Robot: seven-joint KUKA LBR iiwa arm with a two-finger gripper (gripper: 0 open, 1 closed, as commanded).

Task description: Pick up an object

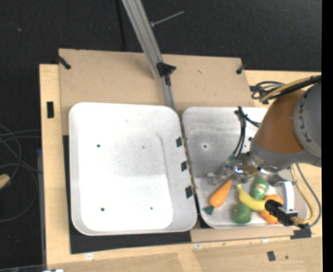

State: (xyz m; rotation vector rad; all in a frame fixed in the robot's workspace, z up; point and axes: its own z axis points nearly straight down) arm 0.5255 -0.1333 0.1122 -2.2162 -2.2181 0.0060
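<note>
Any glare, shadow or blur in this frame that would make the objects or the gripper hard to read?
Camera view: the left bin is bright, nearly washed out; the right bin looks greyer, shaded near the arm. The carrot, banana and green fruit read clearly by colour. The gripper is small and soft, so its fingers cannot be made out. Surroundings fall to near black.

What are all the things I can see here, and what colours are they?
bins: 2, white, side by side on the bench
carrot: 1, orange with green tip, right bin near its left wall
banana: 1, yellow, right bin, front part
round green fruit: 1, green, right bin, front edge
small green piece: 1, green, right bin beside the banana
bench: 1, tan, under both bins
metal pole: 1, grey, slanting behind the bins
arm: 1, grey with orange band, over the right bin
end effector: 1, grey, low above the carrot
</note>
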